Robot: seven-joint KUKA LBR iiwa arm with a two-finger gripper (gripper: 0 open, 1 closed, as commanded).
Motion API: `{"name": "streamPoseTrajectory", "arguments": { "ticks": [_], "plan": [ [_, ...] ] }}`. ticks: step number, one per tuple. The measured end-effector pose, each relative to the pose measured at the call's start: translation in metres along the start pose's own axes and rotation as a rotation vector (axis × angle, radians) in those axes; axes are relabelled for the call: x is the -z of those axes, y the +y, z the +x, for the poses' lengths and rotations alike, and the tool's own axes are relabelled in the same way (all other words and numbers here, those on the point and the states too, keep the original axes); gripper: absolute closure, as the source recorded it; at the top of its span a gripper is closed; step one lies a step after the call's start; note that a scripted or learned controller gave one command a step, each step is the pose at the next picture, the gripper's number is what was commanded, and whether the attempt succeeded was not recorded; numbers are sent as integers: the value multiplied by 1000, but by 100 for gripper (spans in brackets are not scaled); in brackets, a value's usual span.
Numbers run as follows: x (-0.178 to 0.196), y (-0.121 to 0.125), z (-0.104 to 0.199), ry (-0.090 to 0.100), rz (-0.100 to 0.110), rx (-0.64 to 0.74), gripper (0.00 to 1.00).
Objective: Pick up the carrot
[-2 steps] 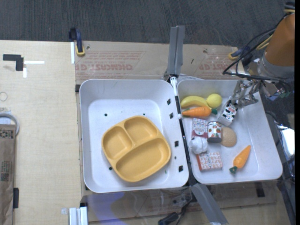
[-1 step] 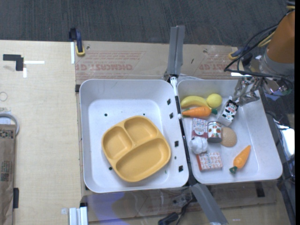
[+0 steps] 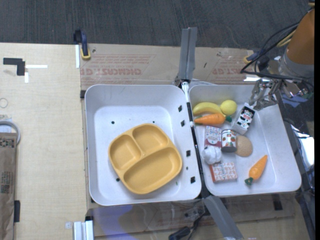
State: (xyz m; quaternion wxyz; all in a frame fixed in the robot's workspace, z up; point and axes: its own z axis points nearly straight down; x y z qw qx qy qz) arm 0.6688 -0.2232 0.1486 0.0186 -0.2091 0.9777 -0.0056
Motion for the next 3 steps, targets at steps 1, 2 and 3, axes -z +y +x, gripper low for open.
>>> {"name": "streamPoseTrajectory", "arguments": {
  "ticks": [1,2,3],
  "plan": [
    [11,-1,-2,-7,3,-1,100],
    [-31,3,-3,0,-3,666,100],
    [90,4,4,11,-34,1217,100]
  ]
}}
